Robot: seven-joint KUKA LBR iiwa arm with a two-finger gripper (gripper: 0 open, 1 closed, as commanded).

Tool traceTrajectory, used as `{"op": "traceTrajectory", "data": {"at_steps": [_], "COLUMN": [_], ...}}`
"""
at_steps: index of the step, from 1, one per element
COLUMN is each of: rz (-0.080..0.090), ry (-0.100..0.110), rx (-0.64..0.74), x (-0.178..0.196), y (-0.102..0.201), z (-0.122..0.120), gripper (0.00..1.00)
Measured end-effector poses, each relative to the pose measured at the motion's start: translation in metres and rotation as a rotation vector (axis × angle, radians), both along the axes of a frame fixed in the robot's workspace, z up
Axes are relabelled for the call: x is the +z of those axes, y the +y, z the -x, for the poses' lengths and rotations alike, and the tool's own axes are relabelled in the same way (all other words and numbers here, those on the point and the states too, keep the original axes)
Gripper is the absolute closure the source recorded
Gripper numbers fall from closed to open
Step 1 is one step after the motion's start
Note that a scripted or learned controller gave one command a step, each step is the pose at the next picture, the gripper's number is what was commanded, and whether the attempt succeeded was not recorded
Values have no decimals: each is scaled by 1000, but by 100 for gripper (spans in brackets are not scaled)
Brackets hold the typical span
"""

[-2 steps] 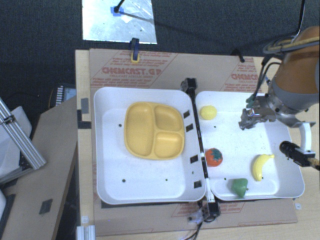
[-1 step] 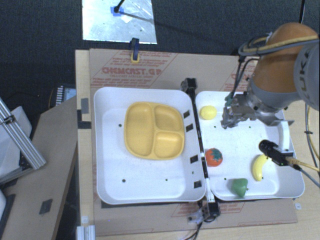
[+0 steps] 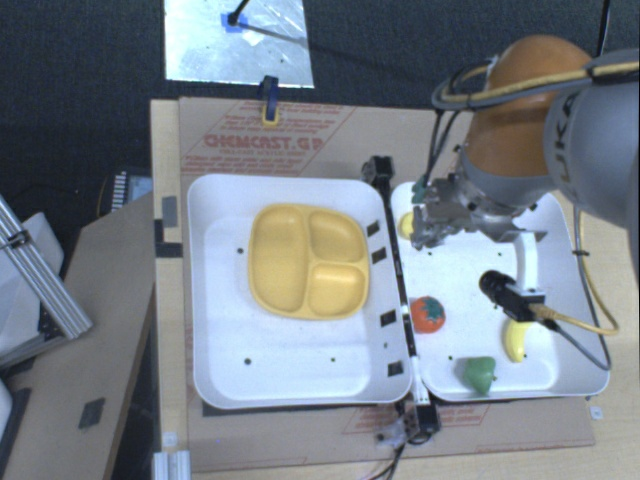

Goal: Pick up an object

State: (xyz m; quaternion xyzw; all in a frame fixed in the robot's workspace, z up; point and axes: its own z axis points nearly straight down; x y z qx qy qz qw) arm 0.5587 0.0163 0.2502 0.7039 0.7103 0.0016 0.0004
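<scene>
Near edge of right bin [image 3: 560,383]: one green pepper [image 3: 478,372], one banana [image 3: 515,340] just beside it toward the arm's side. Further in, one tomato [image 3: 429,313] close to the wall shared with left bin [image 3: 205,268], well apart from banana. Beyond tomato, claw [image 3: 428,230] low over the far corner near that wall, next to a small yellow thing [image 3: 406,225], half hidden, kind unclear. Cannot tell whether claw open or closed; nothing seen between fingers. Judged: pick not yet done, grasp and lift both left. Count: two bins, one yellow divided plate [image 3: 306,261] in left bin, four loose pieces in right bin.
</scene>
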Motion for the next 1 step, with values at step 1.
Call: {"op": "traceTrajectory", "data": {"at_steps": [1], "rz": [0], "ry": [3], "rx": [0], "x": [-16], "y": [49], "z": [-6], "gripper": [100]}}
